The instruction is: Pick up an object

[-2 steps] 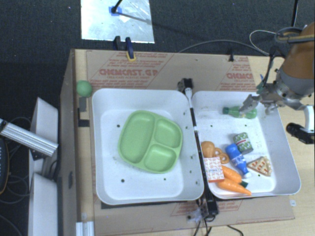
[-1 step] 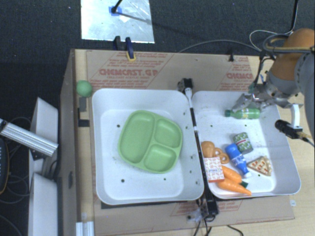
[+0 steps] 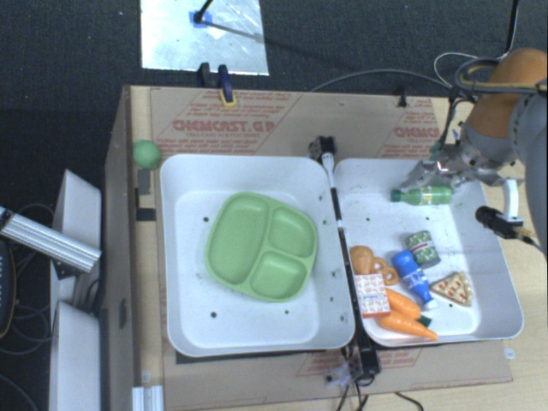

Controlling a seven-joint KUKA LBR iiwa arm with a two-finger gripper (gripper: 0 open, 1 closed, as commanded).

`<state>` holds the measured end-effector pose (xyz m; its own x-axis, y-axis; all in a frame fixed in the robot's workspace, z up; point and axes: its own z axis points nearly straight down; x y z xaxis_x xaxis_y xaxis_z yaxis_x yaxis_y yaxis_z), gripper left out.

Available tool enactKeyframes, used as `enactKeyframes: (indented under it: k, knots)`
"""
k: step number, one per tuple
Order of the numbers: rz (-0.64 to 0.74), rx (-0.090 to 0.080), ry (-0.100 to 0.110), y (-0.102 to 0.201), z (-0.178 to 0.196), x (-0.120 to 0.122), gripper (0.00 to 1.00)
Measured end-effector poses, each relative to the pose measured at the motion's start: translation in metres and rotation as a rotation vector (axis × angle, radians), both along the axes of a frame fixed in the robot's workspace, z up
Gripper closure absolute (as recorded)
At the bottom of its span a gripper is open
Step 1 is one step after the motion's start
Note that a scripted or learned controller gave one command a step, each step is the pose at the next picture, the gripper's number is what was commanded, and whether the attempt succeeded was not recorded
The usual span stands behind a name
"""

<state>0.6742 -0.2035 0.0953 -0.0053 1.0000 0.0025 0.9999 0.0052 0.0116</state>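
Two-finger metal gripper [image 3: 431,176] low over pale green plastic bottle [image 3: 422,196] in right white bin [image 3: 501,268]; jaw state cannot tell; best to straddle bottle across its width, close, lift straight.

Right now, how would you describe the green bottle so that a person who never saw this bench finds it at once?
Look in the right white bin, at its far end, just under the tool. The green bottle lies there on its side, apart from the cluster of toy food nearer the camera. It is the only green, see-through item in that bin.
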Motion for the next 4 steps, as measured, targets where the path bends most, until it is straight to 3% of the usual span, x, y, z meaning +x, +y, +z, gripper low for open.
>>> enactKeyframes:
  k: [1,2,4]
  knots:
    - [-0.003,-0.011,-0.006,0.0067,-0.0008,-0.0008,0.00]
    - [-0.001,0.003,-0.001,0.0003,-0.0005,0.0004,0.00]
    - [0.001,0.002,-0.001,0.0006,-0.0006,0.0004,0.00]
